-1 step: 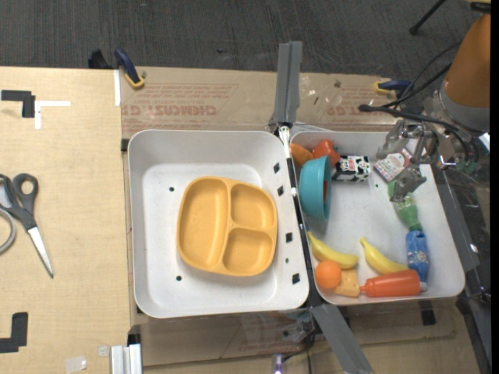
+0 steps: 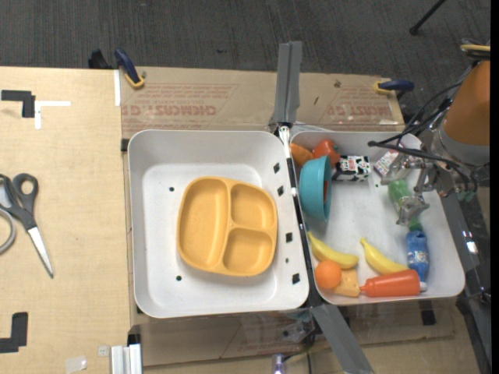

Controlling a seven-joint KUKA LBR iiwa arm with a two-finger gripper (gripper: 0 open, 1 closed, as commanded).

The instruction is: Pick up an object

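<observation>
Gripper [image 2: 411,202] is hanging over the right bin [image 2: 456,287], can't tell what it's doing grip-wise. A green object [image 2: 398,191] sits right under it; the blue bottle [image 2: 417,253] lies just below, long axis pointing up-down.

Showing: two white bins [image 2: 148,232], one yellow tray [image 2: 228,227], two bananas [image 2: 331,251], one orange [image 2: 328,274], one teal bowl [image 2: 316,187], one scissors [image 2: 31,220].
</observation>
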